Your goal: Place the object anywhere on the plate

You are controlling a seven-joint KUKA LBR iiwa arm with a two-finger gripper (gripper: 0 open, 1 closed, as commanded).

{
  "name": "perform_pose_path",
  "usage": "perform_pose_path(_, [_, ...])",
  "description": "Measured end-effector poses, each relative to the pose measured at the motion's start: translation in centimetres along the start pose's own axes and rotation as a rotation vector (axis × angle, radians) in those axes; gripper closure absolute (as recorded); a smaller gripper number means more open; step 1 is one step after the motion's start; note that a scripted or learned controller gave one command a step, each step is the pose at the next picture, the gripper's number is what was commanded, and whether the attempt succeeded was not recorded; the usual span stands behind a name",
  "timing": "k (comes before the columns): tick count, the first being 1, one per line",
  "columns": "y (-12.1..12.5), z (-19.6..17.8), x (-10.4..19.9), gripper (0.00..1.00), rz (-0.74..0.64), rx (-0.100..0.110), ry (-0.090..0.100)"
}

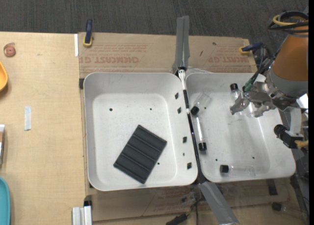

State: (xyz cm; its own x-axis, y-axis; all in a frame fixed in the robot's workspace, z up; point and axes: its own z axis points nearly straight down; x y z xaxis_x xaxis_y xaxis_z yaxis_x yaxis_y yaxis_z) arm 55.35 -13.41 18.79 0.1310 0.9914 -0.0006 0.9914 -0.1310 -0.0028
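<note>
tool [249, 105] up over the right bin [274, 167], near its back-right corner, hanging off the grey arm [290, 64] w/ the orange band. fingers too small & cluttered to read, so can't tell if it's open or closed, and can't see anything clamped between them. plate [141, 154], a dark ribbed slab, lies tilted in the left bin [98, 121], lower middle, well apart from the tool. right bin has a few clear vial-like bits w/ black caps: one [197, 133] along the left wall by the divider, one [231, 169] near the front wall, one [234, 90] just beside the tool at the back. which of them is the object, can't say for sure; the one by the tool looks likeliest. step in hand reads as the pick, approach stage, nothing on the plate yet. next move calls for a descent onto a vial, fingers squarely across it, a firm close, then lift & carry left over the divider to the slab. clear, round, small: prob slips easily.
</note>
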Motion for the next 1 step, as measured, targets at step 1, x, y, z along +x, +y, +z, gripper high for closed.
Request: perform_pose_path(1, [3.65, -4.02, 5.72, 1.0, 0.483, 0.002, -0.002])
